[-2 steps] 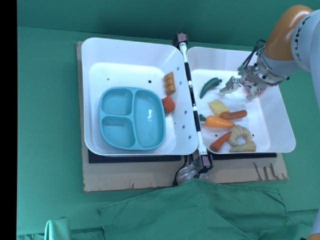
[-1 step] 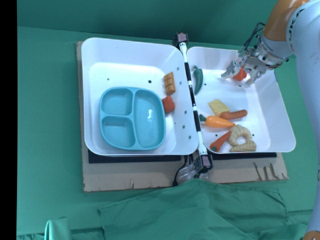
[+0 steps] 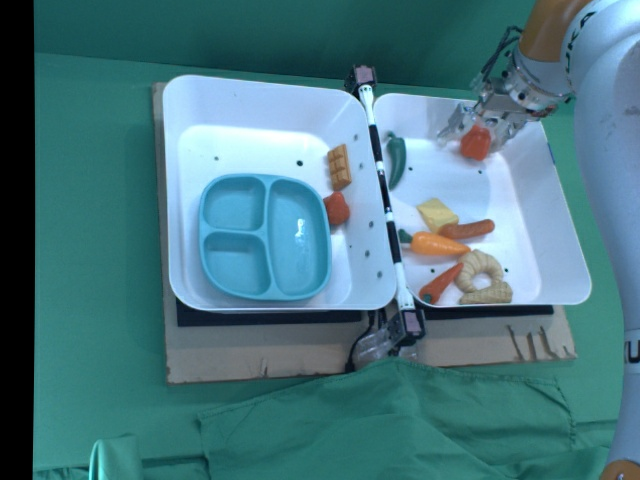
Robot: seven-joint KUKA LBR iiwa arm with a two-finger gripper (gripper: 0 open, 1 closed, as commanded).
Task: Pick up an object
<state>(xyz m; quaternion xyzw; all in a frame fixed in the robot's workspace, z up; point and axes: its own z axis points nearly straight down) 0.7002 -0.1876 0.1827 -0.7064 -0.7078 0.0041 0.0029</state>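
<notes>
One squat red-orange piece (image 3: 475, 143), axis unclear

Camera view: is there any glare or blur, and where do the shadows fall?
In the camera view, a small white glare spot sits on the blue divided plate; the hand with the orange-red piece at it looks slightly soft; the bins' inner walls carry faint grey shading, and the light is otherwise even.

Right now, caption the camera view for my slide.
Gripper shut on red toy above right bin.
</notes>
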